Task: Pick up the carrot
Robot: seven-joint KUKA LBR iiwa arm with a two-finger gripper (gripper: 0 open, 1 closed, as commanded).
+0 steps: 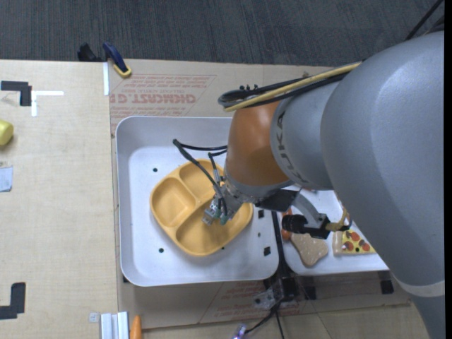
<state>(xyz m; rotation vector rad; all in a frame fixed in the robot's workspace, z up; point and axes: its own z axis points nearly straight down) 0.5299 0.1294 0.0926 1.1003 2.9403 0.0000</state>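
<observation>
My end effector (217,214) low over one yellow divided plate (185,210) in the left bin (134,189), its grip state not discernible, my arm (339,140) covering the right bin (367,263), carrot's place not discernible, one pizza slice (353,244), one tan piece (309,249).

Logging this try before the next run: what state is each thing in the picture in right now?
Yellow divided plastic plate: lying flat in the left white bin, tilted askew to its walls.
Gripper: low over the plate's right compartment.
Pizza-slice toy: lying flat in the right bin.
Tan flat toy piece: lying flat beside it.
</observation>
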